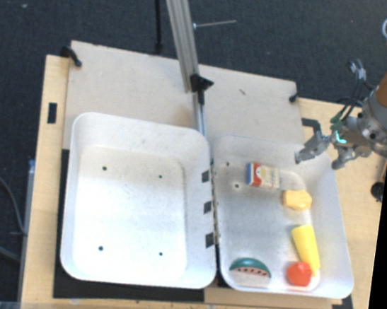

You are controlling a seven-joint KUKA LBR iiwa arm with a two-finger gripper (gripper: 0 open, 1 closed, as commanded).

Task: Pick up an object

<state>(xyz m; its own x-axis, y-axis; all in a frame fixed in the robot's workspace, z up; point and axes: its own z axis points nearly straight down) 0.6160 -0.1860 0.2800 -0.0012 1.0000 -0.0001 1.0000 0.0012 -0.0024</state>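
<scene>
Camera view: arm (pixel 380 105) cut off; claw (pixel 325 154) seemingly spread, empty.

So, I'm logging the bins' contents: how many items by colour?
Yellow: 2, a block and a long piece
Red: 1, a round item
Multicoloured: 2, a small box and a watermelon slice
Total: 5

Light wood table (pixel 47 165) with a pale board (pixel 132 84) on it. Two white bins (pixel 77 169) sit side by side on top, touching.
</scene>
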